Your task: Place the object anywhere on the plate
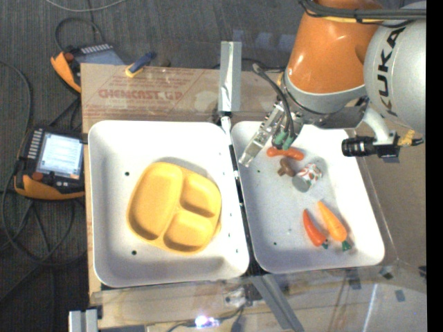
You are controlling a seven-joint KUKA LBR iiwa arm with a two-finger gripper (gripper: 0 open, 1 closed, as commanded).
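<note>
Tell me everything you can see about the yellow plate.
The yellow plate is a rounded-square tray that looks like plastic, split by raised ridges into three compartments: one long and two smaller. It lies flat and face up, turned at an angle, near the middle of the left white bin. It touches only the bin floor.

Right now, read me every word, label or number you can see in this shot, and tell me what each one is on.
"KUKA": on the grey arm, partly cut off at the edge.
"CHEMCAST" with more letters after it: red print on the cardboard sheet, faint, the ending unclear.
Handheld screen: too small to read.
</note>
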